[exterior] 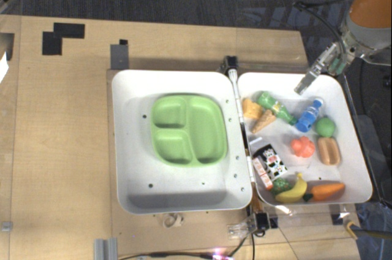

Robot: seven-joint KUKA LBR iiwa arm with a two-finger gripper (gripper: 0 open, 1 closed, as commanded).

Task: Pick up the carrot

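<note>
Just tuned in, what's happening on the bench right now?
The arm is reaching in over the far corner of the right bin, with its gripper hanging above the toys and holding nothing. The carrot it is meant to pick up lies untouched at the near edge of that bin, beside the banana. A green bottle, a blue bottle and other toys lie between them. The left bin holds a green divided tray.

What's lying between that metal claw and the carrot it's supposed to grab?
The gripper hangs over the far end of the right bin; the carrot lies at the near end. Between them lie a blue bottle, a green ball and a hot dog, passable from above.
</note>
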